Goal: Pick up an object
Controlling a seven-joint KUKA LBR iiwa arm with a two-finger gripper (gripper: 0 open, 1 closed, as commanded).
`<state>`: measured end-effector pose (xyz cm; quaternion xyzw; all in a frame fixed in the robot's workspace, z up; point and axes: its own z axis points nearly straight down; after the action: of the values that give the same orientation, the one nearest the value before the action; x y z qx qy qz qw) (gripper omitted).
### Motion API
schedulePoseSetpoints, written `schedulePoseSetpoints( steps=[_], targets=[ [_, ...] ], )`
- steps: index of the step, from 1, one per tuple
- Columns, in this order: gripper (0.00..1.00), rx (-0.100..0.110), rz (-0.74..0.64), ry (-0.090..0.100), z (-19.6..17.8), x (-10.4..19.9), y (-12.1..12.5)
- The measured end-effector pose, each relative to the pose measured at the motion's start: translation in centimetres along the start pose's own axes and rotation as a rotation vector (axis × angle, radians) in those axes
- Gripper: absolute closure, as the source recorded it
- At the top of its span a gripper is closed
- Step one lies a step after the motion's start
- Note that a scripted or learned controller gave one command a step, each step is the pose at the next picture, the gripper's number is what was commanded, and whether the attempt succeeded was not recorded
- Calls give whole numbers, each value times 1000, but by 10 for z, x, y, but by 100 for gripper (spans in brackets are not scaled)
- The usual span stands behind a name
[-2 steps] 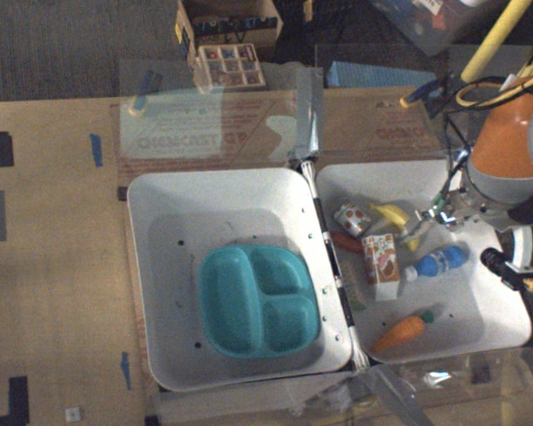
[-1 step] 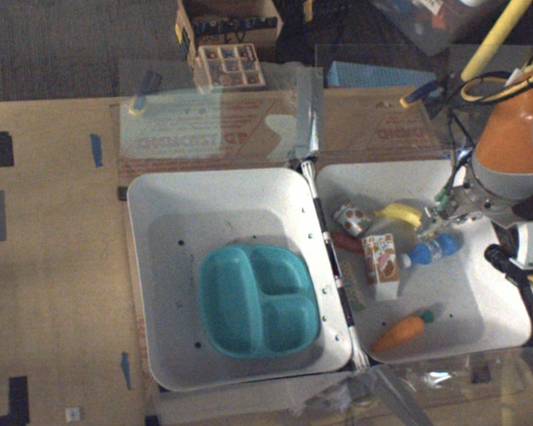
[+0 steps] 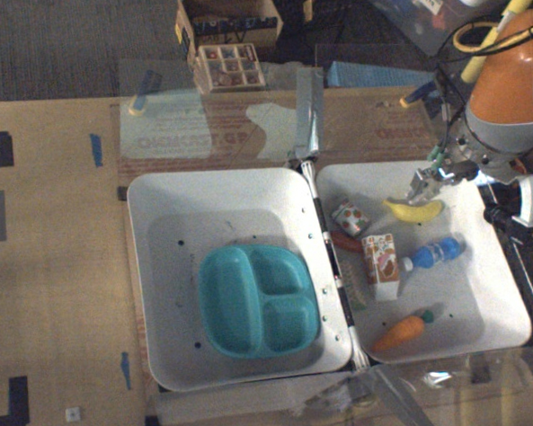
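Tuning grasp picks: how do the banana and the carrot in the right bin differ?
The banana is yellow; the carrot is orange with a green tip. The banana is a curved crescent; the carrot is a straighter taper. The banana lies at the bin's far side, just below the gripper; the carrot lies near the front edge, away from the arm. Both lie flat on the bin floor, apart from other items.

Robot lab, taped bench [image 3: 54,266], cardboard boxes [image 3: 227,16]

Right bin [image 3: 502,315] crowded left; open floor right of carrot [image 3: 402,331]
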<state>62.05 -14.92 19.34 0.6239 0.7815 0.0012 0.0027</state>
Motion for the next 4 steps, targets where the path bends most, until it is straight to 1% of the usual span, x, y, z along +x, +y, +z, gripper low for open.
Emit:
schedulePoseSetpoints(
  steps=[1,2,3,4],
  targets=[
    [0,3,0,1,1,0,-1],
    [0,-1,8,-1,106,-45,5],
    [100,-4,8,-2,95,-45,5],
    [100,-1,34,-1,10,-20,23]
  ],
)
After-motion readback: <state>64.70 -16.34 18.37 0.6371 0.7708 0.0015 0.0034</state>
